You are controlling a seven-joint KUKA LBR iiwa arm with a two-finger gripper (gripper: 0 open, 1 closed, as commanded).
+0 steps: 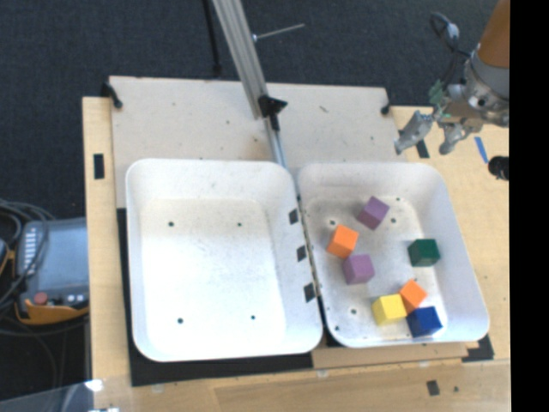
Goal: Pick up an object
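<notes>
Several small blocks lie in the right bin [455, 221]: a purple one [374, 212] near the back, an orange one [342, 240], a second purple one [358, 269], a dark green one [424, 251], and a cluster of yellow [389, 308], orange [413, 293] and blue [424, 321] at the front. My gripper [431, 140] hangs above the bench behind the right bin's far right corner, open, with nothing between its fingers.
The left bin [137, 230] sits beside the right one. A slanted aluminium rail [243, 50] rises from the gap between the bins at the back. A grey control box [56, 260] sits off the bench's left edge.
</notes>
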